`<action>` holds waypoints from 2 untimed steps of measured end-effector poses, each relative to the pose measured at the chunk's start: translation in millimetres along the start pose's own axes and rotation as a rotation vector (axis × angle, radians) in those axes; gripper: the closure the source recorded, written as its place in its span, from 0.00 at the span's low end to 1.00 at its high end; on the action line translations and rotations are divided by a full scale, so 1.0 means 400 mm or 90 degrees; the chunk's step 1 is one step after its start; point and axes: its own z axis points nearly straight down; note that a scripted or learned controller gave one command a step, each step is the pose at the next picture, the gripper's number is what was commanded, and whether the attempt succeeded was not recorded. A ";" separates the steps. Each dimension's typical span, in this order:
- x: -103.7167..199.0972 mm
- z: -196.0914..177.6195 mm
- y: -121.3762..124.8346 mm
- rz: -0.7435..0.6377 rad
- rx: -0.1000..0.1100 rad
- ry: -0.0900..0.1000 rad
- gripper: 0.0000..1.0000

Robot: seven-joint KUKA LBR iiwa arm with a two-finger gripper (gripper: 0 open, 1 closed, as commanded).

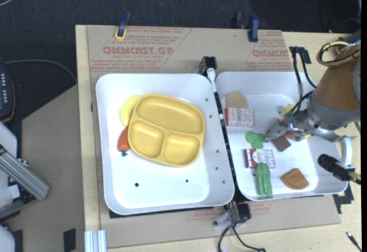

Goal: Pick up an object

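My gripper (282,130) hangs low over the middle of the right bin (269,82), at the end of the arm (338,96) reaching in from the right. A small brown block (281,144) lies right under its tip, and I cannot tell whether they touch. Just left of it is a green leafy piece (254,138). Further items in this bin are a red and white packet (239,117), a second packet (258,158), a green cucumber (263,179), a brown toast piece (295,178) and a tan round piece (235,99).
The left bin (114,153) holds a yellow divided plate (166,129), with a yellow item (128,107) and a red-orange pepper (123,141) tucked at its left edge. A black part of the arm (332,166) hangs over the right bin's right rim.
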 end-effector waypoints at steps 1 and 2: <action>-0.006 -0.031 0.001 0.001 -0.003 -0.004 1.00; -0.011 -0.189 -0.005 0.002 -0.007 -0.008 1.00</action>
